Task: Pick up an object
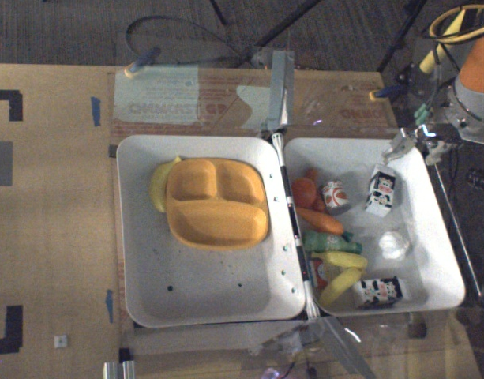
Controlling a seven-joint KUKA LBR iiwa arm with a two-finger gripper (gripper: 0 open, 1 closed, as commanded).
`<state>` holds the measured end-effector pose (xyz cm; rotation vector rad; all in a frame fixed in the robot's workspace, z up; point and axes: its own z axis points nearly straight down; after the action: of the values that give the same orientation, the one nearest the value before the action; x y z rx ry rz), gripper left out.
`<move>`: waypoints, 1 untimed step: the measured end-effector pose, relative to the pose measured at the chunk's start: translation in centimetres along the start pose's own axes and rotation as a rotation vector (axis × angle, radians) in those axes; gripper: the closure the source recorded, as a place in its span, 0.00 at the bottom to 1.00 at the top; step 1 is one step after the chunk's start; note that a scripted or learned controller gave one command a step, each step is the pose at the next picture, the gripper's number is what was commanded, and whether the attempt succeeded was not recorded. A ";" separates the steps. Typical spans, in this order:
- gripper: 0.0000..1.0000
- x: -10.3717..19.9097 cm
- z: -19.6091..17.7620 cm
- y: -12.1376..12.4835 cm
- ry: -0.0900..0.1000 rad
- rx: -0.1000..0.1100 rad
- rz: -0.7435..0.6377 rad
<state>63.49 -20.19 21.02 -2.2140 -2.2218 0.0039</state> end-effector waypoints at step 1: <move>0.00 -0.7 11.3 -0.4 0.011 -0.012 0.017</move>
<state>63.06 -20.90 9.72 -2.2337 -2.2034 -0.0212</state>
